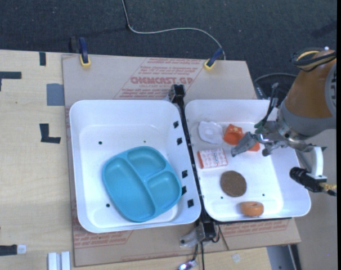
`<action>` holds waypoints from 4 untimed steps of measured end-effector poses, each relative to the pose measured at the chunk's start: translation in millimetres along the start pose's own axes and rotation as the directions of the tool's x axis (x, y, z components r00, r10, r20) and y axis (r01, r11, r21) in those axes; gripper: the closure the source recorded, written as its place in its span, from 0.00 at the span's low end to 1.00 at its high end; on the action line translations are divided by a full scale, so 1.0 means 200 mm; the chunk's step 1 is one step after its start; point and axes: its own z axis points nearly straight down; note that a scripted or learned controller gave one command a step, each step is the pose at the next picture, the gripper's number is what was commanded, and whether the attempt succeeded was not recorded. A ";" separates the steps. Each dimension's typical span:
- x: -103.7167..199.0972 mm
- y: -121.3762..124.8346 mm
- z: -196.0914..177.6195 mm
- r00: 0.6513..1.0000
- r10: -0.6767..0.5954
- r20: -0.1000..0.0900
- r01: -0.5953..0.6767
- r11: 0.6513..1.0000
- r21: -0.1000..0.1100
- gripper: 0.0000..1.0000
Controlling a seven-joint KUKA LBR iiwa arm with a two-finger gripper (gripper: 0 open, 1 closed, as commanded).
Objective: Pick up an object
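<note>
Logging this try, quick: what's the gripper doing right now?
Gripper: over the right white bin, beside the small orange block; open or shut cannot be told.

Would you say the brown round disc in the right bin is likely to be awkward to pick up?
Probably. The brown disc lies flat on the right bin, offering little edge for fingers. It looks thin, so likely light, and may slide on the smooth white floor if pushed. Lying flat, it seems unlikely to roll.
</note>
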 end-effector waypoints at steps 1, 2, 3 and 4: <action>-0.01 0.04 0.25 1.000 0.001 0.001 -0.001 1.000 0.003 0.00; -0.01 0.05 0.49 1.000 0.002 -0.001 -0.002 1.000 -0.003 0.00; 0.00 0.06 0.41 1.000 -0.002 -0.005 0.002 1.000 -0.011 1.00; 0.00 0.06 0.10 1.000 0.000 0.002 0.000 1.000 -0.006 1.00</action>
